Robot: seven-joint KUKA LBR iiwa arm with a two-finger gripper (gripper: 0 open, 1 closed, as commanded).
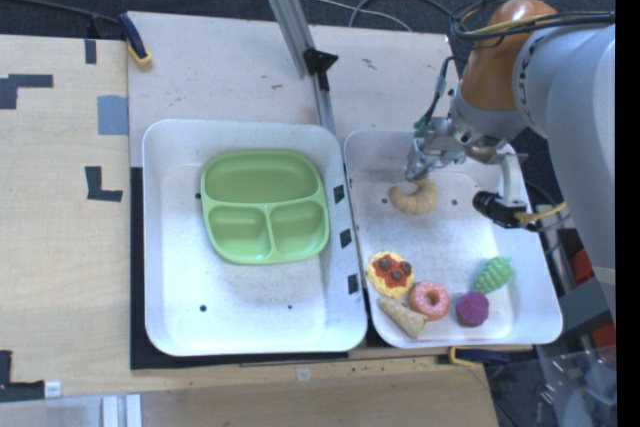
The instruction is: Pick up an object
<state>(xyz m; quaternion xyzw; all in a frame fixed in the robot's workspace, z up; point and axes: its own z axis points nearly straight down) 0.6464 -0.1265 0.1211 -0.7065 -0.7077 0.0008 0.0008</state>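
1. Camera view looks down on a table [60,215] bearing two white bins side by side, the left bin [170,245] and the right bin [520,265].
2. A grey arm [570,85] with an orange band reaches in from the right, its hand [420,170] lowered over the upper part of the right bin.
3. Just under the hand lies a tan croissant-like pastry [414,199], and the hand's tip seems to touch its top.
4. Whether the hand is released or clenched, I cannot tell.
5. Along the near side of the right bin lie a small pizza [390,272], a pink donut [431,299], a tan wedge [402,317], a purple piece [472,308] and a green piece [492,274].
6. A green divided plate [265,205] sits in the left bin.
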